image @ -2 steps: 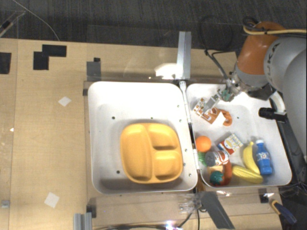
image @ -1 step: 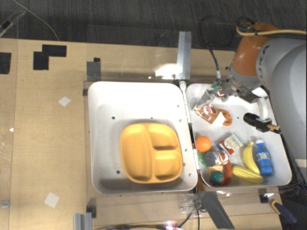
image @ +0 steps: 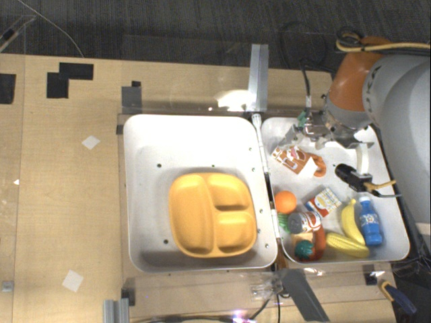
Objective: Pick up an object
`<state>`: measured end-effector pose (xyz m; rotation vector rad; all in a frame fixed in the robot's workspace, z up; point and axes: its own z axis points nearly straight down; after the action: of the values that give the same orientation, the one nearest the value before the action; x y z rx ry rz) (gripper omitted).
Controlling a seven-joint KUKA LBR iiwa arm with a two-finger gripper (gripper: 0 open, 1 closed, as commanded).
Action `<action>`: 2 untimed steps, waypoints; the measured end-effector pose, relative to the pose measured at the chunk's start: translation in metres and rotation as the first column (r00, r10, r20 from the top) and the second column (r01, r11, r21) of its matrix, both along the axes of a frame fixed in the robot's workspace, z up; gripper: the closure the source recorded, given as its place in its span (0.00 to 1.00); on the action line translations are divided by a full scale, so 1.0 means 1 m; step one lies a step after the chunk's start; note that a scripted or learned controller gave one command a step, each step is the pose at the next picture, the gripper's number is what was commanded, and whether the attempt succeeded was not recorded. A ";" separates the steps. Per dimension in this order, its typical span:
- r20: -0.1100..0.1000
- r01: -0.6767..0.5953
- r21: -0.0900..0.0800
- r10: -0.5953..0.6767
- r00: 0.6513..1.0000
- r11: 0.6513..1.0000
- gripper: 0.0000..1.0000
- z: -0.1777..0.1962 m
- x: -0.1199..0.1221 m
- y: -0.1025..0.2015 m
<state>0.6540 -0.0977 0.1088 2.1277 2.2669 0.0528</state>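
My gripper (image: 308,129) hangs over the back of the right bin (image: 396,247), just behind a red and white packet (image: 293,159). A small orange curved piece (image: 319,167) lies beside that packet. Nearer the front are an orange (image: 285,201), a white carton (image: 326,200), a red-labelled can (image: 304,223), a banana (image: 349,233), a blue bottle (image: 368,222) and a green and red item (image: 309,247). I see nothing held at the gripper.
The left bin (image: 145,180) holds a yellow divided tray (image: 212,214) toward its front. A metal post (image: 258,79) stands behind the wall between the bins. The grey arm (image: 397,99) covers the right bin's back right corner.
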 end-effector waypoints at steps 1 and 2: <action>0.003 0.066 0.003 -0.066 0.998 0.998 0.00 0.000 -0.004 -0.005; -0.007 0.098 0.005 -0.098 0.995 0.995 0.00 0.000 0.000 -0.008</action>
<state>0.6539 -0.1052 0.1084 2.2414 2.1641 0.0494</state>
